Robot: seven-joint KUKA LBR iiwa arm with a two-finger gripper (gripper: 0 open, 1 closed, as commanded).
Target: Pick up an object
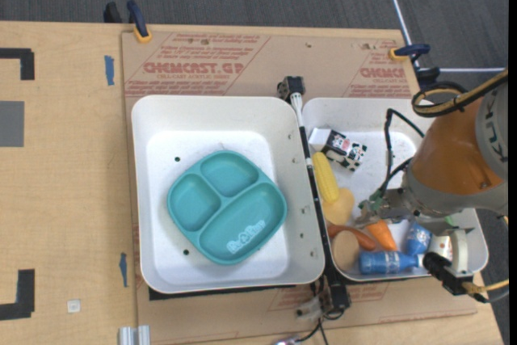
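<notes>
The right bin [401, 128] holds several small objects. A yellow corn-like piece [325, 175] lies along its left wall, with a pale orange lump [340, 206] just below it. A black-and-white toy [346, 148] sits near the back. Toward the front lie an orange carrot-shaped piece [382, 236], a blue can on its side [386, 262] and a second blue item [417, 239]. My gripper [377, 208] reaches in from the right and hangs low over the bin, just above the carrot-shaped piece and right of the orange lump. The wrist hides what lies beneath it.
The left bin [153, 174] holds a teal divided plate [227, 206]. A black divider rail [305, 166] runs between the two bins. Cables [396, 149] loop from the arm over the right bin's back half. Orange and blue clamps [142, 30] hold the cardboard sheet.
</notes>
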